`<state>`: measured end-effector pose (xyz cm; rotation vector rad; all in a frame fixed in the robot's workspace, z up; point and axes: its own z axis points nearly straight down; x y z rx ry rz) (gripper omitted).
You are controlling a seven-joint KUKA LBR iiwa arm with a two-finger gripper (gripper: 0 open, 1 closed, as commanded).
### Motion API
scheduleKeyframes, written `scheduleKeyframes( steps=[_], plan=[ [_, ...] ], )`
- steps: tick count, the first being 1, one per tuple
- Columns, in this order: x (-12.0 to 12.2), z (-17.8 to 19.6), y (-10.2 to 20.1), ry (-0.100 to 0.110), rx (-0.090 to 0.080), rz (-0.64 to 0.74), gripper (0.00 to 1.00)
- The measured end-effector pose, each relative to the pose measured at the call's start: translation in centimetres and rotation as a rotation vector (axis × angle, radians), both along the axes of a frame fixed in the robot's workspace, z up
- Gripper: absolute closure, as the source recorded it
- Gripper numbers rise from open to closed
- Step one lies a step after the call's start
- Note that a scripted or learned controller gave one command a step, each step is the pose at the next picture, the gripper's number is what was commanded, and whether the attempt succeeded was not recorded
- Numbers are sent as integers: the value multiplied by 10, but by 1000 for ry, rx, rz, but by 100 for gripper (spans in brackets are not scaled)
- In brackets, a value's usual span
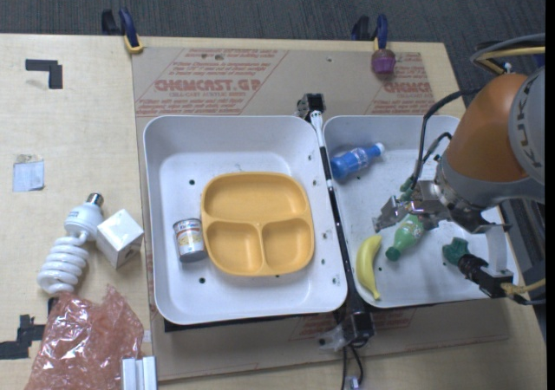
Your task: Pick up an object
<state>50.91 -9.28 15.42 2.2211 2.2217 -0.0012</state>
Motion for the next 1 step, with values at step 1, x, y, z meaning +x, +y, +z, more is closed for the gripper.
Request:
scheduleKeyframes(
  steps=[1],
  plan=[
    [0,-62,-24,-1,0,-2,0]
  ],
)
